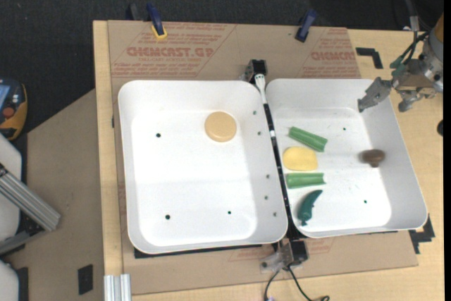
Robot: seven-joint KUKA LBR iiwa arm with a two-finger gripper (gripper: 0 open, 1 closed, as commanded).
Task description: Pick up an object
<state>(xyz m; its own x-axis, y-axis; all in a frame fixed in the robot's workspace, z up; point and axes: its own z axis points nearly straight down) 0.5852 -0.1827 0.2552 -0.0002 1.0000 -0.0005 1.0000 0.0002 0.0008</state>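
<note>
My gripper [387,99] hovers over the far right corner of the right bin [394,218], its two fingers spread apart with nothing between them. Below it in that bin lie a small brown lump [373,158], a green stick [307,138], a yellow rounded piece [300,158], a second green stick [305,180] and a dark teal curved piece [308,206]. The brown lump is the nearest to the gripper, a little toward the bin's front. A tan round disc [221,127] lies alone in the left bin [141,222].
Both bins sit on a cardboard sheet [211,46] held by two blue clamps [155,21] at the back. A black divider clip [256,71] sits between the bins at the far edge. Cables trail off the front edge.
</note>
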